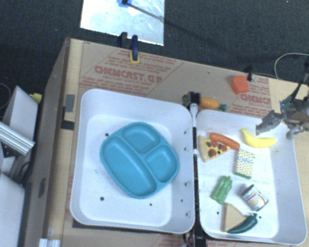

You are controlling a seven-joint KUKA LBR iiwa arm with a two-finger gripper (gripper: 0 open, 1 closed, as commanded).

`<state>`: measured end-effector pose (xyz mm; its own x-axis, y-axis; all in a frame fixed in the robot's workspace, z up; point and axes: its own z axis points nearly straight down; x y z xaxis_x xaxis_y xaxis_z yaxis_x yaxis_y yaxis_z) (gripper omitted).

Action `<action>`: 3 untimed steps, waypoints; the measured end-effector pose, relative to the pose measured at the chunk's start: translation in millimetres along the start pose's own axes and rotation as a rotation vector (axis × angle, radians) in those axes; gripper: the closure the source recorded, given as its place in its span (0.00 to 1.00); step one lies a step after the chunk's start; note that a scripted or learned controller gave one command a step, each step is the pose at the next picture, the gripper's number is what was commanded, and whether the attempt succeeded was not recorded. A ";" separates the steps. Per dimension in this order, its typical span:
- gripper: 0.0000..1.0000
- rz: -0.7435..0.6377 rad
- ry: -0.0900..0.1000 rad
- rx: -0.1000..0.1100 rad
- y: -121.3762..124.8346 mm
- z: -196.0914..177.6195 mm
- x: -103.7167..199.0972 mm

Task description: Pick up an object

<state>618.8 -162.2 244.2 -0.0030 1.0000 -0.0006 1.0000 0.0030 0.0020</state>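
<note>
Hovering at the far right of the scene, the claw (pixel 280 124) is sitting above the far edge of the right bin (pixel 297 198), its two fingers spread apart with nothing showing between them. One fingertip is pointing down toward the banana (pixel 258 140), which is lying just beside and slightly near of it in the far part of that bin; whether they are touching cannot be told. Left of the banana, a red sausage (pixel 224 141) is resting against a pizza slice (pixel 212 149). Nearer, a dotted yellow sponge block (pixel 245 163) is lying in the middle of the bin, with a green vegetable (pixel 221 189) to its left and a small tin can (pixel 254 197) tipped on its side to its right. At the near edge a green chili pepper (pixel 242 224) is lying over a tan wedge (pixel 231 214). In the left bin (pixel 88 156) a blue divided plate (pixel 139 159) is sitting in the middle. Outside the bins, on the far board, an orange block (pixel 240 84) and a small carrot (pixel 210 104) are lying.
</note>
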 end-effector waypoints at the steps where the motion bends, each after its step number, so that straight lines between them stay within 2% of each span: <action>1: 0.00 0.001 0.000 -0.006 -44.3 156.1 36.1; 2: 0.00 0.001 0.001 0.001 -90.9 159.6 74.7; 3: 1.00 0.001 0.001 -0.001 -89.9 149.1 74.3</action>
<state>528.9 -88.2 94.9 -0.0023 1.0000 0.0002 1.0000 0.0023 0.0034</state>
